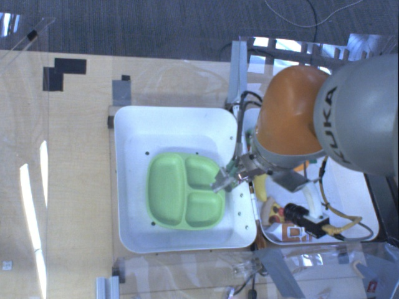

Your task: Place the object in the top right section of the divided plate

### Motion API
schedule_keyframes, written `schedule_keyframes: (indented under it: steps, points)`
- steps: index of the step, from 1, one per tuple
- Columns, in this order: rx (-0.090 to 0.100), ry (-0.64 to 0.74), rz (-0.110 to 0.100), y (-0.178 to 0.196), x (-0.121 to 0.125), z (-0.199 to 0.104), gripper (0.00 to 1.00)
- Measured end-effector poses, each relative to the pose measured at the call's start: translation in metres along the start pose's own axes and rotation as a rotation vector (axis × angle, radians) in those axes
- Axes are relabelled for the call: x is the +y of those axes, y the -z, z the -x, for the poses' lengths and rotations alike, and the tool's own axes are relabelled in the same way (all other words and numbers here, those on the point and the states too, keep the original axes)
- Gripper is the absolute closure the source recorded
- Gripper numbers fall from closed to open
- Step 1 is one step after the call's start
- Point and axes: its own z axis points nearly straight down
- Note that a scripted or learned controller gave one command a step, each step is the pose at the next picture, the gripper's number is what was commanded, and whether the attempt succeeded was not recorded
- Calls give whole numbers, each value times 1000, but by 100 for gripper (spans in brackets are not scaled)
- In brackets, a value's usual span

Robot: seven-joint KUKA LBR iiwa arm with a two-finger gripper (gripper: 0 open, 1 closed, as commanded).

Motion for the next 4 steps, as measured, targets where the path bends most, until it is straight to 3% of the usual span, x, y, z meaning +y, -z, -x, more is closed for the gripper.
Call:
schedule_keyframes:
  steps: [1, 2, 3, 4]
  points:
    - [0, 0, 0, 0, 0, 0, 0]
    - [0, -214, -12, -39, -9, 11, 0]
    - [0, -215, -7, -28, -7, 11, 100]
    - [0, -215, -7, -28, -7, 12, 0]
